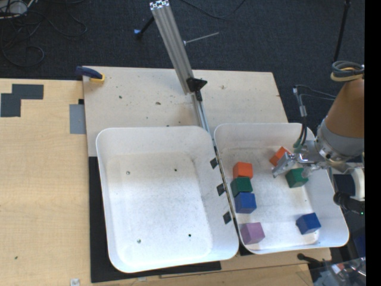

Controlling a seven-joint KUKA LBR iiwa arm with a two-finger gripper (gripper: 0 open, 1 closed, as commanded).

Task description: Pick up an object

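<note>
From my seat, the biggest things are the two white bins: the left bin (119,154) sits beside the right bin (253,134), and a slanted aluminium rail (172,40) runs down toward the seam between them, probably part of the rig's frame. The arm (345,121) reaches in over the right bin's far side, which makes sense, since that is where I see every candidate object.

Those objects lie in two loose groups. Along the bin's left wall an orange block (242,170), a dark green block (241,186) and a blue block (245,202) sit in a touching column, with a purple block (252,232) just below. They crowd each other and the wall, so I judge them awkward picks. A second blue block (308,223) sits apart near the front right corner.

The gripper (290,164) hangs between a small orange piece (278,156) and a green block (296,178), close to both. I read the green block as the likely target. It may be touching a finger, but the metalwork blurs together there, so I cannot tell whether the claw is spread or pinched, nor whether anything is held.
</note>
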